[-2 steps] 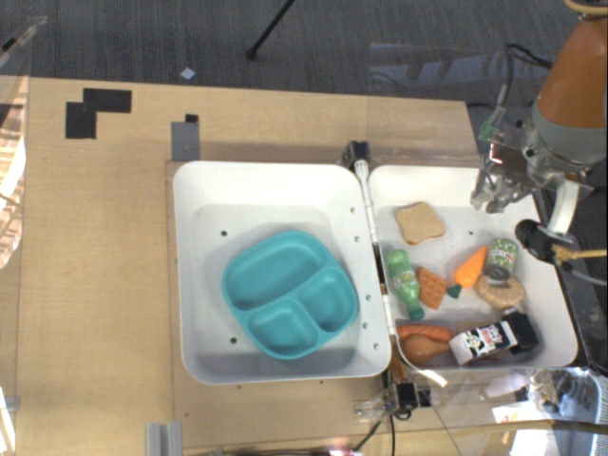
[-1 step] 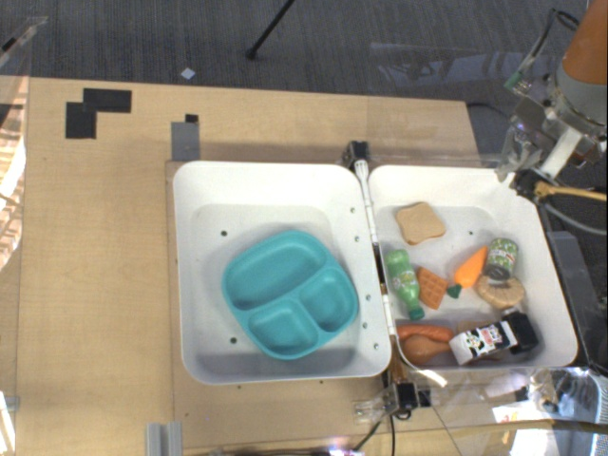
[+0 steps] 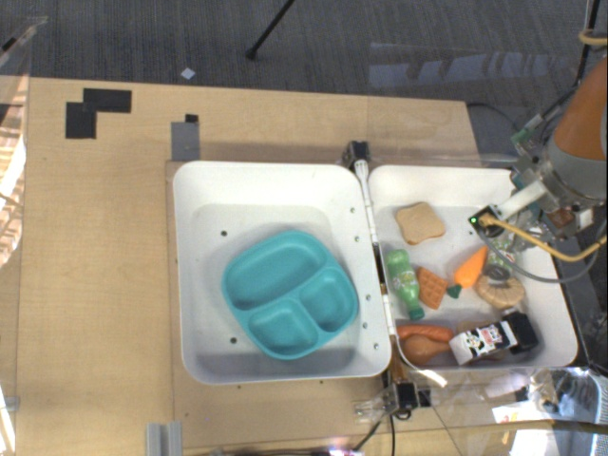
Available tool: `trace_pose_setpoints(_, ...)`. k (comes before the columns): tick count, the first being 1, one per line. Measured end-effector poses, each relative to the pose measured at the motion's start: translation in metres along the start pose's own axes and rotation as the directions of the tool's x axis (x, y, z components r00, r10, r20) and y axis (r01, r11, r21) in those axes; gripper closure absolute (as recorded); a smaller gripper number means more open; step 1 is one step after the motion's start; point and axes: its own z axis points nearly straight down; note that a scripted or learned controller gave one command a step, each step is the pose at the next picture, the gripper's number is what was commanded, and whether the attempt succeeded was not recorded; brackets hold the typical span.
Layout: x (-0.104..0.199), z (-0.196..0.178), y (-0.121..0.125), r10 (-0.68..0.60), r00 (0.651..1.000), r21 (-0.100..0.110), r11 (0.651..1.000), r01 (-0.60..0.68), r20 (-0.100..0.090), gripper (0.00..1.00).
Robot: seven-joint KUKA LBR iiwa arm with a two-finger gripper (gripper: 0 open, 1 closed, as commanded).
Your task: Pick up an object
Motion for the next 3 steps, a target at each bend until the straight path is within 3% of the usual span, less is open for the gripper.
trace_pose_setpoints(1, 0.0, -0.055, 0.012, 0.108, 0.994, -0.005, 0.994, -0.108, -0.007, 1.0)
trace_pose_setpoints(2, -0.083, -0.059, 0.011, 0.253, 0.967, -0.002, 0.967, -0.253, -0.005, 1.0)
trace_pose_setpoints(3, -0.079, -0.069, 0.01, 0.236, 0.972, -0.001, 0.972, -0.236, -0.005, 1.0)
